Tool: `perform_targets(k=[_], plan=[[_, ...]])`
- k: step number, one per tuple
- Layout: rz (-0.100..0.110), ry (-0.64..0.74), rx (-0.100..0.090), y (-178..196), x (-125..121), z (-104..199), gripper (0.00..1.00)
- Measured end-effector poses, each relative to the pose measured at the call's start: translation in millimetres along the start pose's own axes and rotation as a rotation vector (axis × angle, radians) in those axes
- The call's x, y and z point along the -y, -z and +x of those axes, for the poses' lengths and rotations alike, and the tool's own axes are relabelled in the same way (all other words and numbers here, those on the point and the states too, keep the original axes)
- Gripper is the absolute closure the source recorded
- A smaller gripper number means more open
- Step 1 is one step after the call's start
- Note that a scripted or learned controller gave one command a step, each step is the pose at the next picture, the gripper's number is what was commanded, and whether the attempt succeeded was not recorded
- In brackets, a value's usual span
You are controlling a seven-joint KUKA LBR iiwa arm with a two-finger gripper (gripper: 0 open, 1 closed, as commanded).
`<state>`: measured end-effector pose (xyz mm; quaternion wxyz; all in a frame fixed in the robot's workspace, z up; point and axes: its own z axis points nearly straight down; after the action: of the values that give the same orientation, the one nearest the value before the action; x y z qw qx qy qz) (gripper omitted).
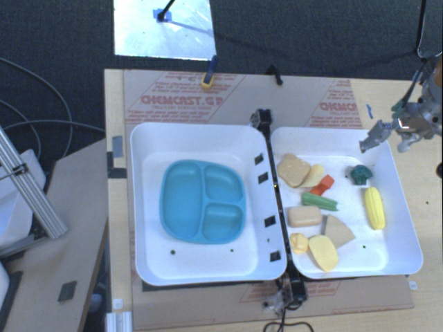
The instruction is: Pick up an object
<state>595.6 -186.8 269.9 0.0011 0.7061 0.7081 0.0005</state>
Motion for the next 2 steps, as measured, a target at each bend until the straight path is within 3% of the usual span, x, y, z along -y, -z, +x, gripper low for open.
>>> perform_targets(k=[1,2], plan=[[0.013,-0.003,-0.005,-150.3,42.9,4.9,0.0],[-0.007,-0.006,0.0,-183.2,108.2,17.4,0.0]])
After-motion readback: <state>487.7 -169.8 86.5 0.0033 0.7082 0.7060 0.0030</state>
